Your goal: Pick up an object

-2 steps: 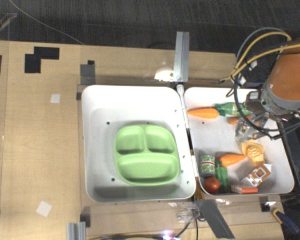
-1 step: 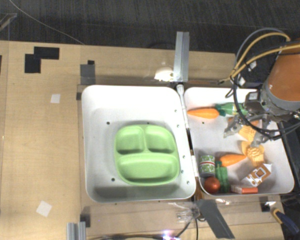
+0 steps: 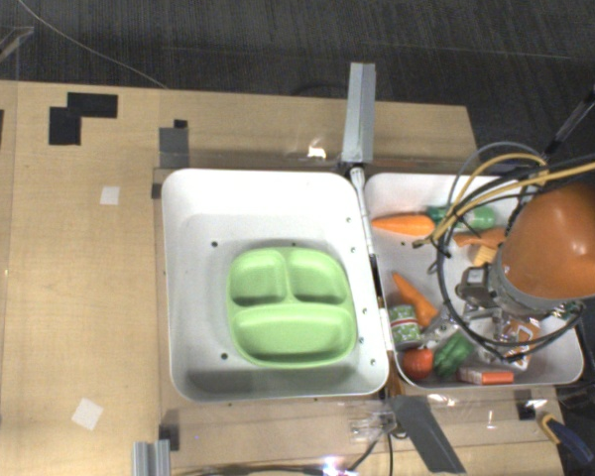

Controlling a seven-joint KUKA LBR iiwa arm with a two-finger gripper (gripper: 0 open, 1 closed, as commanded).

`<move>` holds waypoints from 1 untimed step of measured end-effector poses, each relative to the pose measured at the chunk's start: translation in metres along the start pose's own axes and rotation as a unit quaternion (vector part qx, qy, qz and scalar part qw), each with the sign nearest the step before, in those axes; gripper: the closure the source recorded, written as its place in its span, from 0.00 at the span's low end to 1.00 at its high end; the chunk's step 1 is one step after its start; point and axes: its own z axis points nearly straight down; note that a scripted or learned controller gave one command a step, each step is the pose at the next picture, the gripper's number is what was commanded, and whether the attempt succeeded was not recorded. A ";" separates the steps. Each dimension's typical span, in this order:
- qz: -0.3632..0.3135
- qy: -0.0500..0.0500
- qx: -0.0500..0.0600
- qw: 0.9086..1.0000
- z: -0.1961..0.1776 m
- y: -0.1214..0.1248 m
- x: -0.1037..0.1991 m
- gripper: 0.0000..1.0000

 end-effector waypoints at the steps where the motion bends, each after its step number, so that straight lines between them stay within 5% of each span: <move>1: -0.043 0.007 0.009 0.999 -0.004 0.004 -0.017 0.00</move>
